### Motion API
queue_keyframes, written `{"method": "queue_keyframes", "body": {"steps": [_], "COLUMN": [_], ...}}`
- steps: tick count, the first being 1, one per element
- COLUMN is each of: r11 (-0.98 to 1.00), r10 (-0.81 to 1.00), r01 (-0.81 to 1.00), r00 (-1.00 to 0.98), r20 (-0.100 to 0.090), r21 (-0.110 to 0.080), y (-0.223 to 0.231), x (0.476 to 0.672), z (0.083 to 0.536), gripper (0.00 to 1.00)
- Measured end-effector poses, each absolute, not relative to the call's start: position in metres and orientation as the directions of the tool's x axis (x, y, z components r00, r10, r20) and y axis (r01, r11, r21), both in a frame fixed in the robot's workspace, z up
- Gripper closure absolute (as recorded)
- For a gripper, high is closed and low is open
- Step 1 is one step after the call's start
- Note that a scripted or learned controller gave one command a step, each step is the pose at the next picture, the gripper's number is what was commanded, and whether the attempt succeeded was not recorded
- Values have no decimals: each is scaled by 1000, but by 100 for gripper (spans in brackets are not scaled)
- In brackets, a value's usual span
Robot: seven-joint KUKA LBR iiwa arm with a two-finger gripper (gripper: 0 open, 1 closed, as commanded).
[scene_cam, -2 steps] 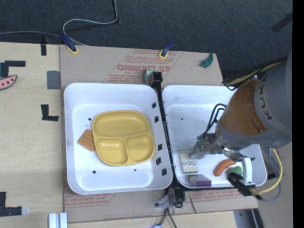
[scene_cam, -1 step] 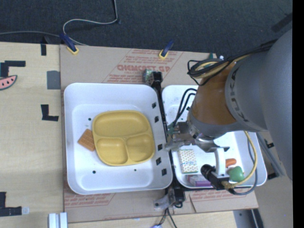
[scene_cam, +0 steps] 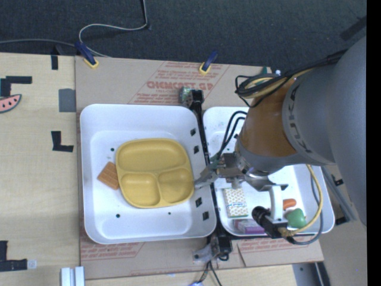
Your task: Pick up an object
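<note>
Camera view: hand (scene_cam: 209,173) over divider between bins, finger state unclear; yellow tray (scene_cam: 155,171) in left bin (scene_cam: 95,159).

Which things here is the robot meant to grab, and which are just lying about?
For the job:
- yellow divided plate in the left bin
- brown cracker-like piece tucked beside it
- small patterned box in the right bin
- green and orange things near it

Just lying about:
- yellow clips on the cardboard
- black cable behind
</note>
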State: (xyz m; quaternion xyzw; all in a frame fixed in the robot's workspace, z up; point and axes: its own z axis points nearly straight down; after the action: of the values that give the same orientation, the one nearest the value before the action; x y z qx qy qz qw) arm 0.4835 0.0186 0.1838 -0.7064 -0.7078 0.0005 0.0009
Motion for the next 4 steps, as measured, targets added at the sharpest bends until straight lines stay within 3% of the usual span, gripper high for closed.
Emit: {"method": "queue_keyframes", "body": {"steps": [1, 2, 3, 4], "r11": [0, 2, 2, 3], "r10": [1000, 1000, 1000, 1000], "r01": [1000, 1000, 1000, 1000], "r00": [0, -2, -2, -3], "r20": [0, 1, 1, 1], "r21": [-2, -3, -3, -4], "y": [-3, -2, -2, -1], "x": [484, 484, 484, 484], "z": [184, 193, 193, 202], "gripper": [0, 100, 0, 100]}}
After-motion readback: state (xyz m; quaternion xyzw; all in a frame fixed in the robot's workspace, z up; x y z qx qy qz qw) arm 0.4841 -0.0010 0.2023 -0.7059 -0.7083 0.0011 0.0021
